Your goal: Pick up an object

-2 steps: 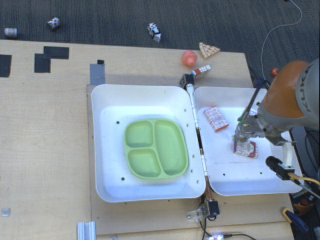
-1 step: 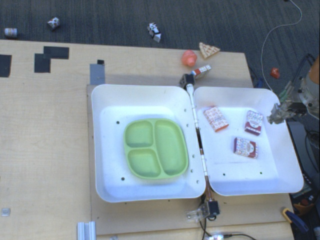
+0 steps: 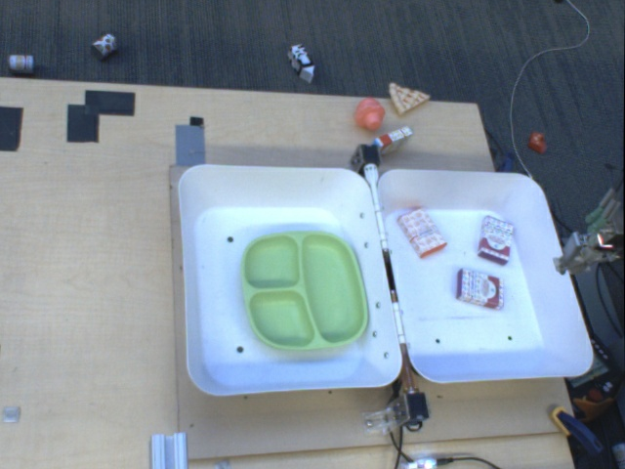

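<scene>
Since the job is just to grab something, the stuff worth looking at is the three small flat packets lying in the right-hand shallow white plastic bin point(image 3: 547, 262): a pale pink-and-white packet point(image 3: 422, 233) at about 10 o'clock in that bin, a red-and-white packet point(image 3: 496, 239) at 1 o'clock, and a darker red packet point(image 3: 479, 288) near the middle. They're all flat on the floor, apart from each other and away from the walls, so there's room to come down around any of them, I'd guess.

The left white bin point(image 3: 210, 262) holds a light green three-compartment plastic tray point(image 3: 305, 289), sitting dead centre.

The pincer point(image 3: 586, 250) sits at 3 o'clock, just outside the right bin's rim, nothing in it as far as I can see; too small and blurry to tell if it's spread or pressed together.

Loose bits like an orange-red ball point(image 3: 369, 113) lie at 12 o'clock, beyond the bins near the desk's far edge.
</scene>
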`<state>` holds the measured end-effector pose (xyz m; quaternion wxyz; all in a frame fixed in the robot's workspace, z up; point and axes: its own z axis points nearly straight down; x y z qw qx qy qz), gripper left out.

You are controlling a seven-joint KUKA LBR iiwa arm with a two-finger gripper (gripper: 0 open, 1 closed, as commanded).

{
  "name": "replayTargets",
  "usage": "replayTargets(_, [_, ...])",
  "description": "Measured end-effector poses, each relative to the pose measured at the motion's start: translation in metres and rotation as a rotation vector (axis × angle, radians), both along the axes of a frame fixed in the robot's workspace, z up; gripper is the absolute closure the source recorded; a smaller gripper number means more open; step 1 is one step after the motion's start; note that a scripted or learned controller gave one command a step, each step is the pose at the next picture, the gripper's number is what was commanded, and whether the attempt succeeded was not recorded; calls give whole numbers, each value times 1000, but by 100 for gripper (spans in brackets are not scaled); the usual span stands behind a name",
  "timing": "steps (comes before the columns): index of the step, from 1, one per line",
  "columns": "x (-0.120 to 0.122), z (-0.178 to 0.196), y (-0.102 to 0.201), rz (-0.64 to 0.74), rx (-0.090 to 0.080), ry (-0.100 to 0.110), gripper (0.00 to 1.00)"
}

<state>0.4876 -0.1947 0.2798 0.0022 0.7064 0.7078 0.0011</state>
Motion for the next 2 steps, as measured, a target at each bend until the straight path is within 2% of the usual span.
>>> replayTargets(1, [0, -72, 92, 3, 2, 2, 100])
replayTargets(2, [81, -18, -5, 1, -1, -1, 100])
